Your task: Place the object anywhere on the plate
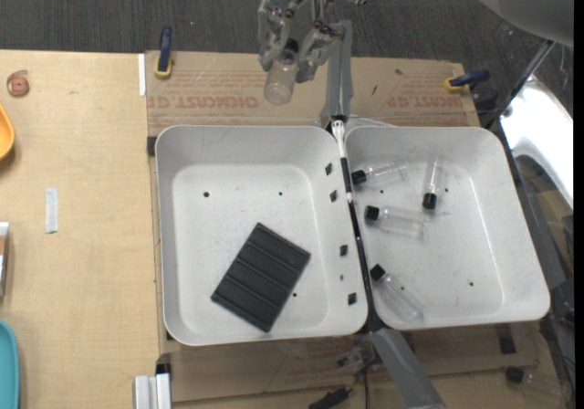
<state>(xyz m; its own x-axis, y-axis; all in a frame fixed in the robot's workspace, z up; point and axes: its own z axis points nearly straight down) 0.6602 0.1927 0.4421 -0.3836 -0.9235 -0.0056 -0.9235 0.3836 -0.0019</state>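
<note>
Hand (290,44) pinching clear plastic vial (281,80) above left white bin's (173,215) far edge. I'd judge it light, slippery, rolls easily; mid-body grip best. Black ribbed plate (262,276) lies below.

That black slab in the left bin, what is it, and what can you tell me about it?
The black plate is a flat rectangle, matte and dark, like plastic or rubber, with grooves running along its length that split it into strips. It lies flat on the floor of the left bin, turned at a slant, toward the near right corner. Nothing rests on it, and it touches only the bin floor.
</note>
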